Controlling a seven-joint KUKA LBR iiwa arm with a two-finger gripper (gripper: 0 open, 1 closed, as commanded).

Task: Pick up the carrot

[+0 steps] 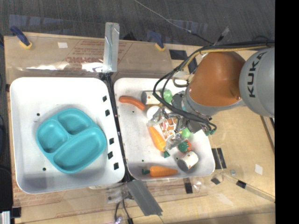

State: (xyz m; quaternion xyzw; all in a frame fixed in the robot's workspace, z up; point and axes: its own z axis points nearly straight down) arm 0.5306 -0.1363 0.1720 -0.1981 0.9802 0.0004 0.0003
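Along the right bin's [140, 139] near wall, the carrot [161, 171] lies crosswise.

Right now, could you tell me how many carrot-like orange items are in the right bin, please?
3: one at the near edge, one by the gripper, one at the far-left corner; the arm may hide others.

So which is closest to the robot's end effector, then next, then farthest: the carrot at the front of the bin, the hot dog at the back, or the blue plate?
From the end effector in the camera view:
1. Carrot, front edge of the right bin.
2. Hot dog, back left of the right bin; close to the carrot's distance, so hard to call.
3. Blue divided plate, left bin, clearly farthest.
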